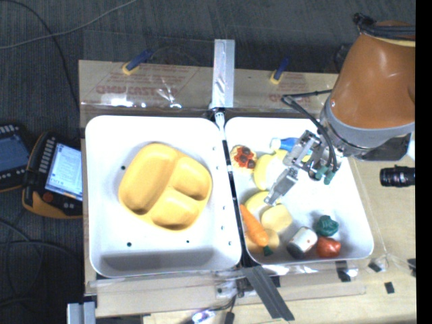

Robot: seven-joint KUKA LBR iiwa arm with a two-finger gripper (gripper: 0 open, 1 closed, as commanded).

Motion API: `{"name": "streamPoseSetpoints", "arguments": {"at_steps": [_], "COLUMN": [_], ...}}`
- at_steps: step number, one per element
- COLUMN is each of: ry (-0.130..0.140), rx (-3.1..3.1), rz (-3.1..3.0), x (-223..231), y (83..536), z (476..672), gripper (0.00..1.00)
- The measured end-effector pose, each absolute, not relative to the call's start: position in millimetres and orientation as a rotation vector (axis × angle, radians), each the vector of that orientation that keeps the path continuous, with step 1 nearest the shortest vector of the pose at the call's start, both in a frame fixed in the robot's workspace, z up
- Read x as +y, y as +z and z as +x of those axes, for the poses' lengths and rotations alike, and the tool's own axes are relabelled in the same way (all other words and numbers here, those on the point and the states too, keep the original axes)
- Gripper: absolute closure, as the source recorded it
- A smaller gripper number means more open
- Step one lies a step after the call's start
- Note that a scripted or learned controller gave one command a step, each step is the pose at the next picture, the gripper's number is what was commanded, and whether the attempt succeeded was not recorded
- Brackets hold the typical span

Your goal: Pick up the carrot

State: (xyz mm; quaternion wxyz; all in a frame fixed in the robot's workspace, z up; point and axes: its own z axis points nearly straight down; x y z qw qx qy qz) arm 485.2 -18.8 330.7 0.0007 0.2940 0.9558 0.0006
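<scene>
Bench [101,86]; two bins [94,181]; one carrot [254,228]; one arm [374,79]

My wrist band [378,73] is showing a smooth, glossy orange shell, catching the light along its top, with a matt grey ring beneath it. My gripper [277,196] is looking like bare brushed metal, pale and slightly shiny. The two bins [101,181] are gleaming as smooth white plastic, their walls throwing soft reflections. The big yellow piece [165,184] in the left one is looking like smooth, satiny plastic. The carrot [253,228] is appearing as smooth orange plastic with a mild sheen. The bench board [169,79] is looking like matt brown cardboard under crinkled clear film, and the floor [67,19] is reading as rough dark carpet.
</scene>
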Motion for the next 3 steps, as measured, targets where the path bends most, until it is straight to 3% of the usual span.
{"name": "streamPoseSetpoints", "arguments": {"at_steps": [1, 2, 3], "ry": [0.001, 0.001, 0.002], "rx": [3.068, 3.082, 3.139], "rz": [0.673, 0.574, -0.036], "x": [-10, -48, -21], "y": [257, 398, 295], "z": [484.6, 485.8, 484.8], "gripper": [0.00, 0.00, 0.00]}}
